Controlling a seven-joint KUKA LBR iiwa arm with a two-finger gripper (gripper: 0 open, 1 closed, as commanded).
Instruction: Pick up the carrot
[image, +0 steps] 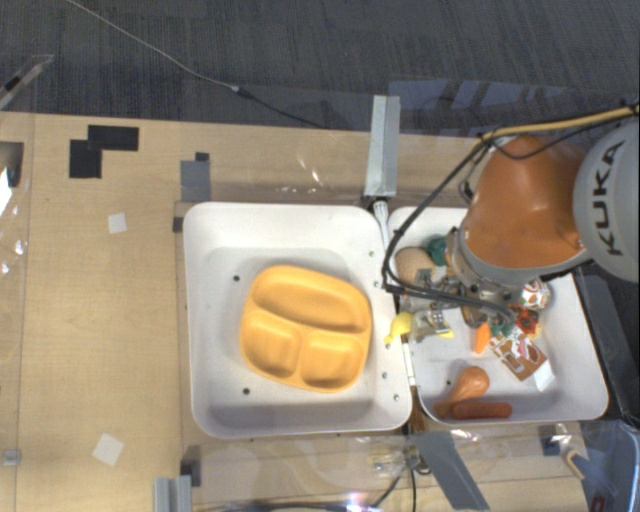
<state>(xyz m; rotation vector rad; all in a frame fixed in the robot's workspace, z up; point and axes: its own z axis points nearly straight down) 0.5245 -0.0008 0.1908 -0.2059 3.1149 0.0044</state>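
The small, tapered orange carrot (482, 338) lay in the right bin (580, 395), just below the gripper (470, 305), whose finger state could not be told under the arm's glossy orange band. Near it sat a rounded brown pear-shaped piece (468, 381), a smooth reddish sausage (478, 409) and a printed packet (520, 355). The left bin (205, 300) held 1 matte yellow tray (305, 327) with 3 compartments.

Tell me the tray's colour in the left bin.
Yellow-orange all over, no pattern: the tray sits in the left bin, seen in the camera view.
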